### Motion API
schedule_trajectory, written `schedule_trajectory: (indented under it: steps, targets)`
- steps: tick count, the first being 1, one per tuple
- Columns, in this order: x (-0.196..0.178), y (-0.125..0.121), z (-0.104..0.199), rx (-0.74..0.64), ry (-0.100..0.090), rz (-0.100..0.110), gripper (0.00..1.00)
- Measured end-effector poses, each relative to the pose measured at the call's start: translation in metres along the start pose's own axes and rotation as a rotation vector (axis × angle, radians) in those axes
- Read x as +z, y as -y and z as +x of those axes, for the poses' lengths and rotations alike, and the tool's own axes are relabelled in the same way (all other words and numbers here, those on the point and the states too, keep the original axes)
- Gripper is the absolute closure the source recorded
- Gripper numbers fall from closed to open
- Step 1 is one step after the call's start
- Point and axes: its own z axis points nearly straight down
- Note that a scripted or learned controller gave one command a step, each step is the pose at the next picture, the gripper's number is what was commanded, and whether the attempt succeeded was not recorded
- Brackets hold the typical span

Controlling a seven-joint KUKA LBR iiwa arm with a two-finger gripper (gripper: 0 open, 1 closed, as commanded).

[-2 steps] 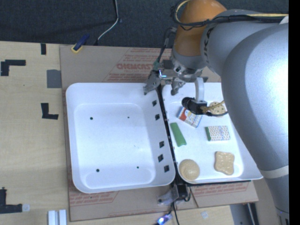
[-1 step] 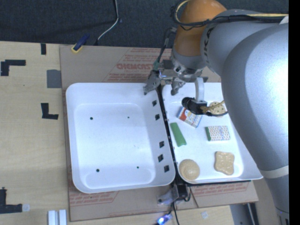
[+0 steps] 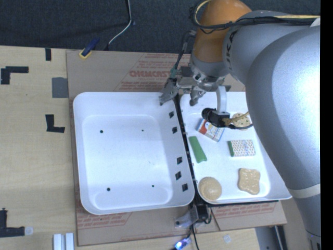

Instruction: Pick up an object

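Note:
My gripper point(image 3: 181, 94) hangs over the far end of the wall between the two bins, its fingers spread apart with nothing between them. In the right bin point(image 3: 260, 191), a small red, white and blue box point(image 3: 210, 131) lies just below the gripper. A green bar point(image 3: 197, 149) lies beside the dividing wall. Further right are a green-and-white patterned packet point(image 3: 242, 148) and a pale cookie-like piece point(image 3: 242, 120). A round tan bun point(image 3: 210, 188) and a tan toast-shaped piece point(image 3: 248, 181) sit at the near end.
The left bin point(image 3: 86, 139) lies next to the right one, both on a cardboard sheet point(image 3: 114, 72). The bulky grey arm point(image 3: 281, 87) covers the right bin's far right side. A cable point(image 3: 112, 35) trails across the back of the bench.

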Motion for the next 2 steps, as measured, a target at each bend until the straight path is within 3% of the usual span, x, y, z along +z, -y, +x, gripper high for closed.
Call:
schedule_trajectory:
  steps: [2]
  targets:
    - [0.0000,0.0000,0.0000,0.000,0.000,0.000,0.00]
